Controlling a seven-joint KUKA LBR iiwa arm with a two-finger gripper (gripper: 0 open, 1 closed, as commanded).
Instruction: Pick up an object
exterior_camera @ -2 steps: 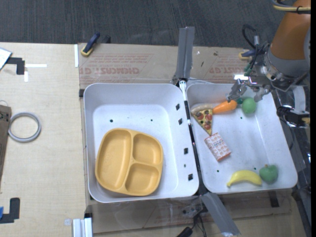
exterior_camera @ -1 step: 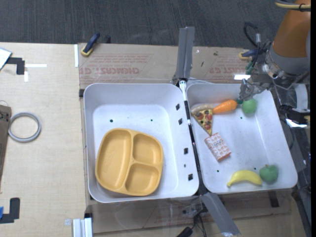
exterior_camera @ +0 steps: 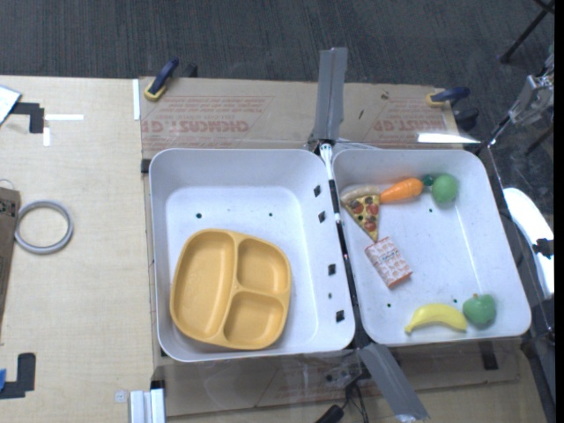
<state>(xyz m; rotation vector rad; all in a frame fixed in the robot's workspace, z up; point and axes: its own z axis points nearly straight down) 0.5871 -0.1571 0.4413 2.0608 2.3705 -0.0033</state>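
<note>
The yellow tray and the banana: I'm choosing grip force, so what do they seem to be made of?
The tray looks like moulded plastic with a matte finish: even yellow colour, rounded dividers, soft dull shading. The banana looks like smooth toy plastic, hard or soft I cannot tell: uniform bright yellow with a faint sheen and no natural marks.

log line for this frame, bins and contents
left bin: yellow tray | right bin: pizza slice, carrot, lime, pink box, banana, green apple | nothing picked yet
</note>
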